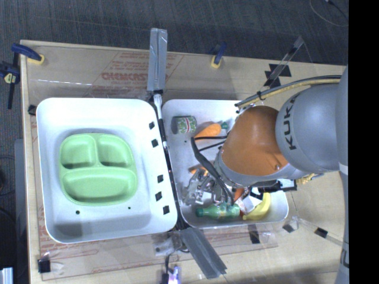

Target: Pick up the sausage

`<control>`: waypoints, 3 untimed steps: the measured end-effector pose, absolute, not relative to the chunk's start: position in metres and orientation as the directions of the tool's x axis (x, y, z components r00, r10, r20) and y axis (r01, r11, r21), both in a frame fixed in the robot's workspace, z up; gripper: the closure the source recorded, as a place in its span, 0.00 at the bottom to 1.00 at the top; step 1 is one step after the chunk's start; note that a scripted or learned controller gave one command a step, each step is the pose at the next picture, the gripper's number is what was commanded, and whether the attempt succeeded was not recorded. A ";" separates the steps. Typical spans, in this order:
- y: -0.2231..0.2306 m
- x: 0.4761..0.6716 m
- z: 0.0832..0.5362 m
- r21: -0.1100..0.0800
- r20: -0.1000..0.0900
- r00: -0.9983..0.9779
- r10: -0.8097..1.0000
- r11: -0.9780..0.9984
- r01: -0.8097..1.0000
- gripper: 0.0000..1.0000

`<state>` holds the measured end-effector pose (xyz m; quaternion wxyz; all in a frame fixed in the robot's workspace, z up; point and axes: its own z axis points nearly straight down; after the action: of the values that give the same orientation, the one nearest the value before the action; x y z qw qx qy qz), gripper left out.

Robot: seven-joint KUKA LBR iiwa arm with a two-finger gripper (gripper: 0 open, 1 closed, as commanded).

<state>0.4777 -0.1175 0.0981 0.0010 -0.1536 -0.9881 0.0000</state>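
Right of frame, you read "KU" on the arm (pixel 314 129); the gripper (pixel 204 188) over the green bottle (pixel 218 211), grip state unclear.

The arm (pixel 260 144) crowds the cluttered right bin (pixel 177 158); the left bin (pixel 47 158) lies open around its green tray (pixel 98 169).

A wooden table (pixel 89 61) carries two shallow white bins side by side. In the left bin (pixel 50 114) sits a pale green divided plate (pixel 98 168) with three compartments, lying flat near the middle. In the right bin (pixel 177 108), a small can with a green label (pixel 184 124) lies at the far left corner, a green bottle (pixel 218 210) lies on its side along the near wall, and a banana (pixel 260 209) sits just to the right of the bottle. Blue clamps (pixel 26 53) grip the table's far edge.
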 end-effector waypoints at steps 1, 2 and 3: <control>-0.086 0.478 0.191 0.000 0.000 -0.994 0.110 0.994 0.110 1.00; -0.144 0.485 0.224 -0.001 -0.001 -0.935 -0.356 0.935 -0.356 1.00; -0.176 0.486 0.099 0.004 0.002 -0.741 -0.672 0.741 -0.672 1.00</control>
<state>0.4857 -0.1759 0.0986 0.0016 0.3601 -0.9329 -0.0017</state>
